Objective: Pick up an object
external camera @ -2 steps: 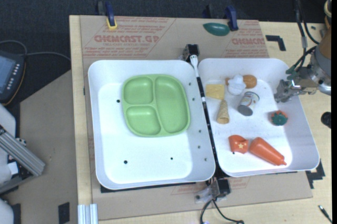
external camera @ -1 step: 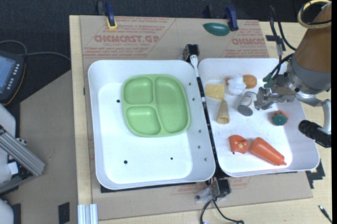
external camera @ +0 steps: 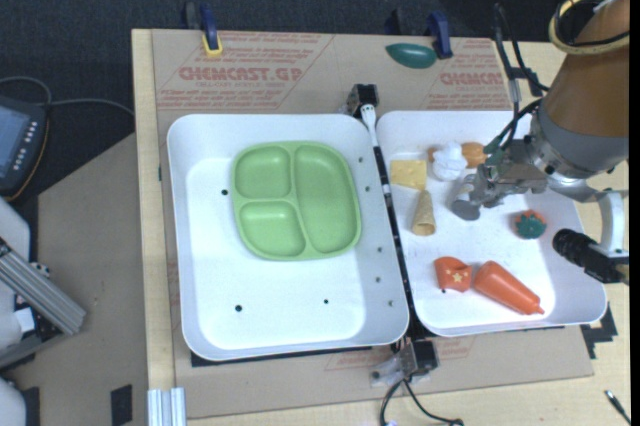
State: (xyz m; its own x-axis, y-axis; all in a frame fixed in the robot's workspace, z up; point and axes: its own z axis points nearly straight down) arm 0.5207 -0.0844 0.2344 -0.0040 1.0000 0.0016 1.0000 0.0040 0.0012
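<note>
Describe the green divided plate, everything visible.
The green divided plate is pale green, looks like matte plastic, with rounded corners and three compartments: one tall on the view's right, two smaller stacked on its left. It lies flat, slightly rotated, in the upper middle of the left bin, touching only the bin floor. Nothing sits in it.

Red print on the brown board (external camera: 300, 64) under the bins: "CHEMCAST GP" reads at upper left, just below the yellow-tipped clamp (external camera: 209, 32). The same red wording repeats at upper right near the blue clamp (external camera: 438, 34), partly cut off by the right bin (only "CHEMCAST" can be made out there). Fainter lines of smaller red print run beneath each, too small to read. No legible text on bins, tray or food items.
</note>
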